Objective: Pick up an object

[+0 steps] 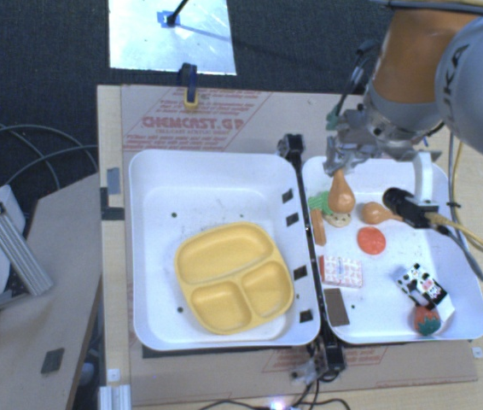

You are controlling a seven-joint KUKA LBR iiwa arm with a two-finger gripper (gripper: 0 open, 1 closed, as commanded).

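at the right bin's (391, 273) left side, tan pear (340, 193) beneath grey arm (446, 54)

Two white bins on my feed: the left bin (152, 229) carries a pale yellow tray (233, 276), the right bin (468, 310) a scatter of colour. In it I count a tan pear (340, 193), an orange gourd (374, 214), a red-orange disc (372, 241), a green scrap (318, 202), an orange stick (317, 226), a card (341, 271) speckled pink on white, a dark brown block (336, 306), a toy (421, 284) in black-and-white patches, and a ball (426, 319) part red, part green. My arm (472, 75) is grey with an orange band. The tabletop's tan cardboard (199, 114) bears red lettering. The clamp (189, 88) is blue and yellow, the sheet (169, 24) silvery, the carpet (37, 58) dark.
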